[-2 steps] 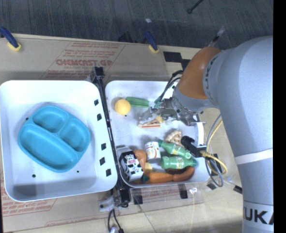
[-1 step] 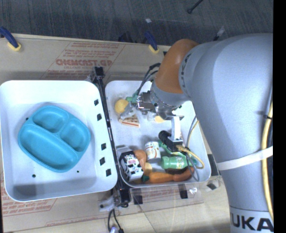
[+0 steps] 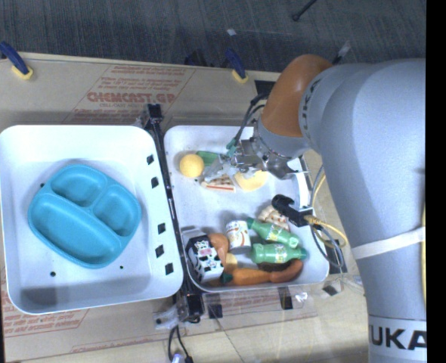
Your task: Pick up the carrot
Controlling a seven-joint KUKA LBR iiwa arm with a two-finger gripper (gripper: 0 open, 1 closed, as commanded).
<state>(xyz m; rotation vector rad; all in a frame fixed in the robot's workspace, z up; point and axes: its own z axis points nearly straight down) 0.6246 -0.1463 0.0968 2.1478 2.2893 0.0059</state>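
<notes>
— Two bins on your tabletop [image 3: 94,89]; where is the carrot?

— You'll find the carrot [image 3: 262,276] at about 6 o'clock in the right bin [image 3: 179,203], lying along its near wall, just beside two green bottles [image 3: 277,252] and a black-and-white dice-like block [image 3: 202,255].

— And your fingers?

— They [image 3: 238,159] hover near 12 o'clock in that bin, beside a yellow ball [image 3: 190,164], well apart from the carrot. You can't tell whether they are spread or closed.

— Left bin?

— A blue divided plate [image 3: 85,214] sits there.
</notes>
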